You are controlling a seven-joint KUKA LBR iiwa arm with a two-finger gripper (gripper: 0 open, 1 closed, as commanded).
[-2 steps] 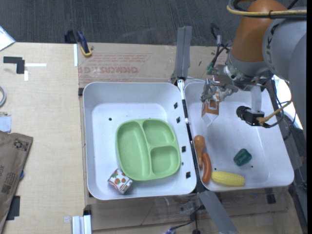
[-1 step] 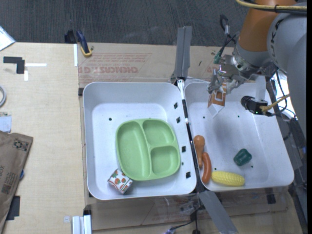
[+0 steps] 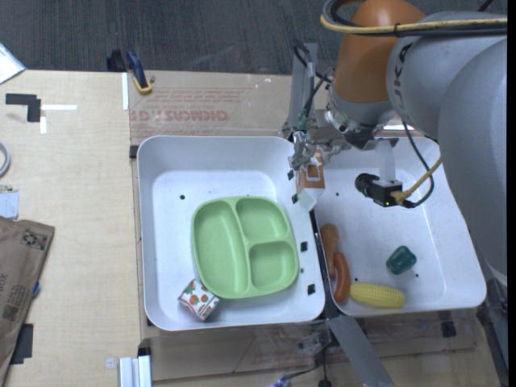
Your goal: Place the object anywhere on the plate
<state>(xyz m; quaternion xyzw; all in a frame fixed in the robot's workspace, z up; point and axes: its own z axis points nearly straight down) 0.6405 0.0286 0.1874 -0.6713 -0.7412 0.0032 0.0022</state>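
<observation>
A green plate (image 3: 216, 248) with three compartments lies in the left bin (image 3: 161, 216), with nothing on it. My gripper (image 3: 303, 160) hangs over the divider between the two bins, just past the plate's far right corner. It is shut on a small brown and white object (image 3: 310, 177), which dangles below the fingertips above the bin rim. The object's exact shape is hard to make out.
A small white carton with red print (image 3: 199, 301) lies at the left bin's front, touching the plate's corner. The right bin (image 3: 439, 216) holds a red sausage (image 3: 337, 266), a yellow corn cob (image 3: 377, 295) and a dark green piece (image 3: 401, 258). The arm fills the upper right.
</observation>
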